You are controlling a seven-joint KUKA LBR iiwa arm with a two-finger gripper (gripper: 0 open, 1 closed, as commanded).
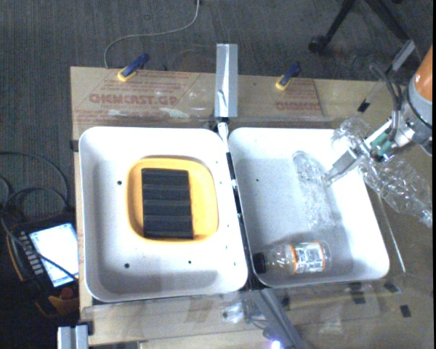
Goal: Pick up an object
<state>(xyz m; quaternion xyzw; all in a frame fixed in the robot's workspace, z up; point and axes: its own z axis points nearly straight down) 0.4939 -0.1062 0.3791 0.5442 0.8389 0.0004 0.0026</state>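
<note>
At the near edge of the right bin (272,158), a clear plastic bottle (294,257) with an orange-and-white label and a dark cap is seen lying on its side, its cap pointing toward the divider between the two bins. Beside it, across the divider, the left bin (102,217) is occupied by a yellow tray (134,195) in which a black ribbed block (166,203) is set, its ridges running across. A little farther back in the right bin, a second clear plastic item (310,187), crumpled and nearly transparent, is laid lengthwise on the white floor, well apart from the labelled bottle. Above the far right part of this bin, the tool (349,160) is seen at the end of the grey arm, with a glimpse of the orange band (424,75) at the picture's right edge. Whether the tool is spread or closed cannot be told, since clear plastic shapes overlap it; another transparent crumpled object (400,184) is visible just beyond the bin's right rim, next to the arm. Farther still, on the brown worktop (152,97), two blue-and-yellow clamps (133,67) are fixed near the back edge, and a grey upright post (226,78) is placed between the bins.
</note>
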